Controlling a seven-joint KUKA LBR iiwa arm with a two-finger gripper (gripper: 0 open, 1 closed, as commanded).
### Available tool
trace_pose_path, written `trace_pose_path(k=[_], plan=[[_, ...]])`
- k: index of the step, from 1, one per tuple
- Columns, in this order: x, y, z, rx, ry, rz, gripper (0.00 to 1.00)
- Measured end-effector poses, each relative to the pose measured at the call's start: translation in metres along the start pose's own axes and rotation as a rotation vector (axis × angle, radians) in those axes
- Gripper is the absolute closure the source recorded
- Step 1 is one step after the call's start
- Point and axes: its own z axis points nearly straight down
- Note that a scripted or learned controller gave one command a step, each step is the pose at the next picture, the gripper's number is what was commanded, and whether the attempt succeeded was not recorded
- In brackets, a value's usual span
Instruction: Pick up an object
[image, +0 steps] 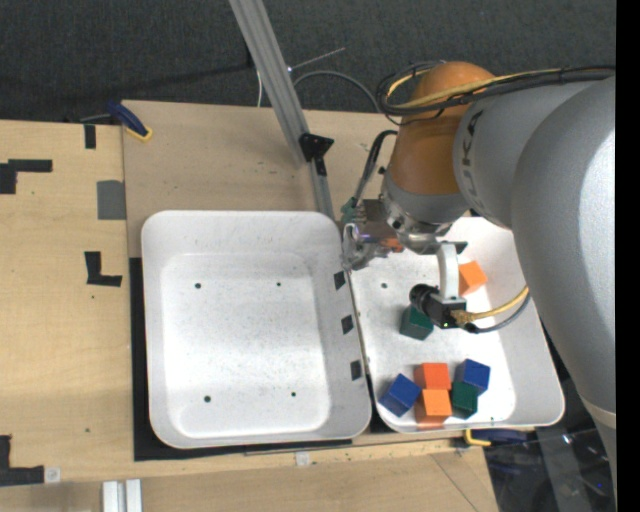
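Several blocks here; we'd take the lone green block by opposite flat faces: light, stiff, we reckon. Whether the gripper is spread, we cannot tell.

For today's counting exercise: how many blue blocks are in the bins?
2 blue blocks, both near the right bin's front edge: one left of the orange blocks, one right. The arm may hide more.

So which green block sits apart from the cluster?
The green block mid-bin, alone; the other green block sits tight against an orange block.
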Motion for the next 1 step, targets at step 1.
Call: trace_pose_path(k=[1], plan=[[0.0420,0.0248,-0.0018,0.000,0.000,0.002,1.00]])
